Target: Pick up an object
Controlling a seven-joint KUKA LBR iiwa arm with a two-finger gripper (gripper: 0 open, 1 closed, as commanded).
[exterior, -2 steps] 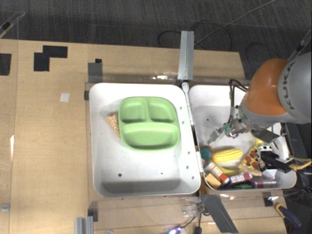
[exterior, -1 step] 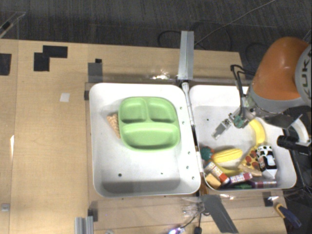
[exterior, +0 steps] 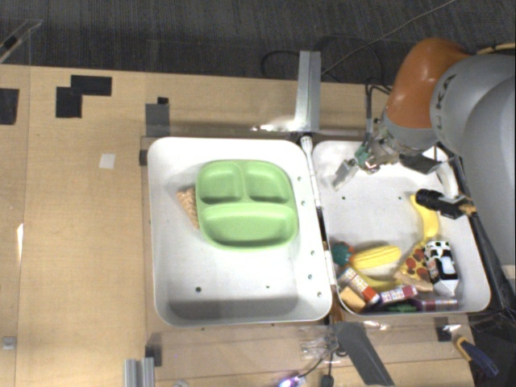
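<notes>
objects point(exterior: 399, 276) piled lower right in the right bin point(exterior: 387, 196); green tray point(exterior: 245, 202) fills the left bin point(exterior: 234, 297). gripper point(exterior: 355, 166) hovers upper right, jaws' state unclear.

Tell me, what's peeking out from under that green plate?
A tan, speckled, cracker-like piece sticks out at the left edge of the green divided plate in the left bin. The plate covers the rest, so its full shape stays hidden.
</notes>
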